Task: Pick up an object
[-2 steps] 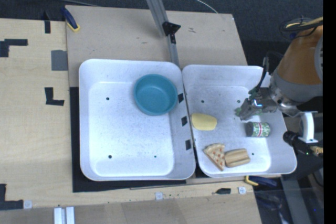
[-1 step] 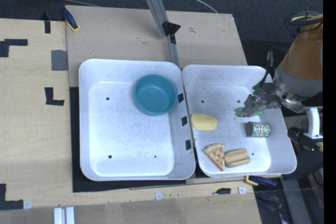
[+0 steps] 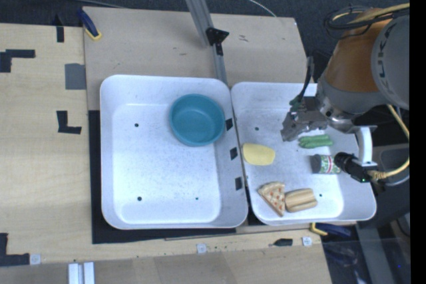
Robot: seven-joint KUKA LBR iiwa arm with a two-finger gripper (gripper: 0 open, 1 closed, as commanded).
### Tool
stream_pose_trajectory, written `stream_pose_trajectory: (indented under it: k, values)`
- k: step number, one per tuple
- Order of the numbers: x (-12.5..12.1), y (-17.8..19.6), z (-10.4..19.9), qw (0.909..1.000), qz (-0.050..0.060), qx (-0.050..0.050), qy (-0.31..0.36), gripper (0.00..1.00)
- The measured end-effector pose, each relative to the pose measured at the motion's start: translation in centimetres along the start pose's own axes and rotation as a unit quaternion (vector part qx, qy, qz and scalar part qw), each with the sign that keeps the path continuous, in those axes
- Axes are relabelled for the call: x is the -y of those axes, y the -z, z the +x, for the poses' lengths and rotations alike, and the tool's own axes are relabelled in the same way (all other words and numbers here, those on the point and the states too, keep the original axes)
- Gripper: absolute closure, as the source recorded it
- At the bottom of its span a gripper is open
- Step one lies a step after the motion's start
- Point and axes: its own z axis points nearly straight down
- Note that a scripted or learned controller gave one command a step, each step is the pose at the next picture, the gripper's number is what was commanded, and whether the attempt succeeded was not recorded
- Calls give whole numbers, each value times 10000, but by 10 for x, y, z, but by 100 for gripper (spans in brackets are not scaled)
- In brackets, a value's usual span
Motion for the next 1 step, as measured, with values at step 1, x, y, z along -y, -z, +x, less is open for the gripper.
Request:
stream_pose_trajectory:
  k: [1]
  values:
    - [-26, 14, 48, 10000, -13, -1, 0, 100]
